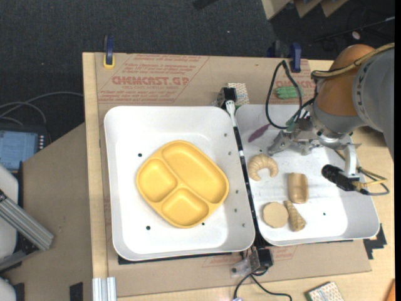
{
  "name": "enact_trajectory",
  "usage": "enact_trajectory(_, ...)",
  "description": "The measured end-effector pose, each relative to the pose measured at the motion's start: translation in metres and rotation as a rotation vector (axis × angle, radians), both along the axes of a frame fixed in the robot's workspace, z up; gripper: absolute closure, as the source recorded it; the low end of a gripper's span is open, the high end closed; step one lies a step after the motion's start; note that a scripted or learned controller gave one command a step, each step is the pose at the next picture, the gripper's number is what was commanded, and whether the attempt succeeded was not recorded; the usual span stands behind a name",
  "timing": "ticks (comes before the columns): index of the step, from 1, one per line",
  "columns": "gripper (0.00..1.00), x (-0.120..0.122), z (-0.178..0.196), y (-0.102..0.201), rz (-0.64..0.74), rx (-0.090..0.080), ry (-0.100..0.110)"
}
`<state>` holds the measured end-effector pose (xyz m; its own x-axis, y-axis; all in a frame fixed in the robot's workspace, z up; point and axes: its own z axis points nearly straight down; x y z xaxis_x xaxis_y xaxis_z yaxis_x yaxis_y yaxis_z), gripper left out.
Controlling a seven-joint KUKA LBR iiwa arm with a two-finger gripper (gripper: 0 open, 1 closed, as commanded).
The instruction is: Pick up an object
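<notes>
The right bin (pixel 360 221) holds several pale food pieces. A croissant (pixel 263 166) lies near its left wall, and a tan bread roll (pixel 297 187) lies in the middle. A round cookie (pixel 274 214) and a cone-shaped piece (pixel 294 216) sit side by side near the front. A small purple item (pixel 258 132) lies at the back left. My gripper (pixel 296 143) hangs low over the back of this bin, just behind the roll and to the right of the croissant. I see nothing held in it.
The left bin (pixel 125 231) contains a yellow divided tray (pixel 182 182). A green object (pixel 287 93) rests on the bench behind the right bin. A black cable loops down to the gripper from the back. The grey arm with its orange band (pixel 348 83) covers the right bin's back right corner.
</notes>
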<state>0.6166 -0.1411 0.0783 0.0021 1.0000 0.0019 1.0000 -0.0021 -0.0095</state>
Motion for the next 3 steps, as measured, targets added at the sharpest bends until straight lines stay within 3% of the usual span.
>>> enact_trajectory(1, 0.0, 0.049, 0.007, -0.027, 0.003, -0.005, -0.016)
enact_trajectory(2, 0.0, -0.027, 0.006, -0.002, 0.0, 0.001, -0.002)
enact_trajectory(3, 0.0, -0.062, 0.006, -0.064, -0.004, 0.0, -0.006)
